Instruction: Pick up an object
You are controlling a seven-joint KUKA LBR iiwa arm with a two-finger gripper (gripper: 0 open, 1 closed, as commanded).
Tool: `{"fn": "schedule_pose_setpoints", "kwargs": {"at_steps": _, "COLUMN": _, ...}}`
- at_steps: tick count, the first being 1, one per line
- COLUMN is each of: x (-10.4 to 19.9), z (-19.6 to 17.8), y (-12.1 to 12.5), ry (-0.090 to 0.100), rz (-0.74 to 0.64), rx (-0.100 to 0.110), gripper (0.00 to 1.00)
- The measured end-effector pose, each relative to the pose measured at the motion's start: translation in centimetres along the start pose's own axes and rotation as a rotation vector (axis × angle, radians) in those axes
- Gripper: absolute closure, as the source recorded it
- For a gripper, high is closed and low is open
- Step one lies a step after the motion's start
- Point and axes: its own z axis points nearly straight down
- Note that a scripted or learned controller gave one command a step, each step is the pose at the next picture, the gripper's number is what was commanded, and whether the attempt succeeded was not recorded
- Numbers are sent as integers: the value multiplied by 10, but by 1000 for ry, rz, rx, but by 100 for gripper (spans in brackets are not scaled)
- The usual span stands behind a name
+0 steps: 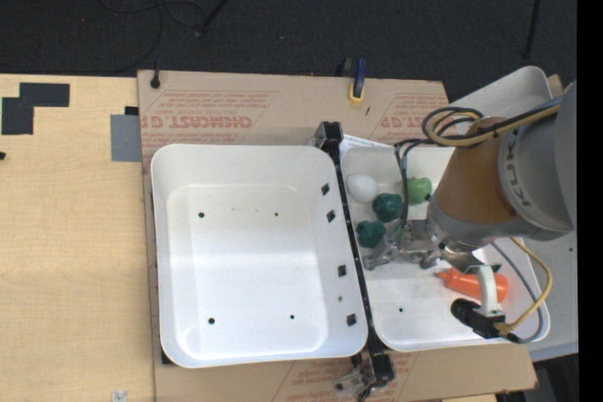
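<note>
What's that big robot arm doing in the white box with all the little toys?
The robot arm is reaching down into the right bin, trying to pick something up. Its gripper is low in the bin, right next to a dark green ball. Another dark green ball, a lighter green one, a white ball and an orange thing lie nearby. Whether it has grabbed anything is too hard to tell.

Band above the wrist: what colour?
Orange band, seen in the camera view.
</note>
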Motion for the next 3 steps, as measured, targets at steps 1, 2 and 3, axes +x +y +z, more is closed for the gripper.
{"fn": "schedule_pose_setpoints", "kwargs": {"at_steps": 1, "x": -27, "z": -6, "y": 71, "ry": 0, "rz": -4, "rx": -6, "gripper": 0}}
{"fn": "schedule_pose_setpoints", "kwargs": {"at_steps": 2, "x": -27, "z": -13, "y": 69, "ry": 3, "rz": 0, "rx": 0, "gripper": 100}}
{"fn": "schedule_pose_setpoints", "kwargs": {"at_steps": 3, "x": 55, "z": -110, "y": 97, "ry": 1, "rz": -6, "rx": -8, "gripper": 100}}
